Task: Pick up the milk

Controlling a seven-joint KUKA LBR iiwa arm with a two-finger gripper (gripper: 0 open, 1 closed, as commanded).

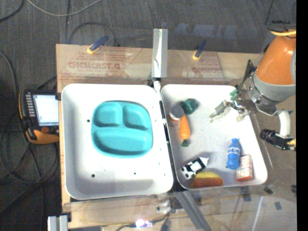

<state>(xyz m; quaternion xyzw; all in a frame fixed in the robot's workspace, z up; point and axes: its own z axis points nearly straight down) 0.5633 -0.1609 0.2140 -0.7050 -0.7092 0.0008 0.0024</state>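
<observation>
**Two fingers apart over the right bin, milk well away**

Two pale fingers [219, 110] of the gripper [220, 110] stand spread, with nothing between them. They point toward the left of the view and hang over bare white floor in the upper part of the right bin [262, 148]. Behind them the wrist carries some green parts, then the grey arm [275, 76] with its orange band, reaching in from the right edge.

Nearest the fingers, to their left, a dark green thing [190, 105] lies by the bin's upper left. Just beside it sits a small can [176, 113] with a grey top, and a carrot [185, 129] lies lengthwise below the can, touching or nearly touching it.

Farther down, the milk [194, 166], a small carton with black and white cow patches, lies on its side near the lower edge of the same bin, well apart from the gripper. Right under it rests a yellow and red item [208, 179], close against it. To the right stands a blue bottle [233, 153], and a red and white box [245, 168] is just beside that, in the lower right corner.

In the left bin [72, 143] a teal plate [122, 128] with three compartments lies in the middle. Beyond that bin, at the left edge of the bench, rests an orange-trimmed pendant [39, 114] with a lit screen.
</observation>
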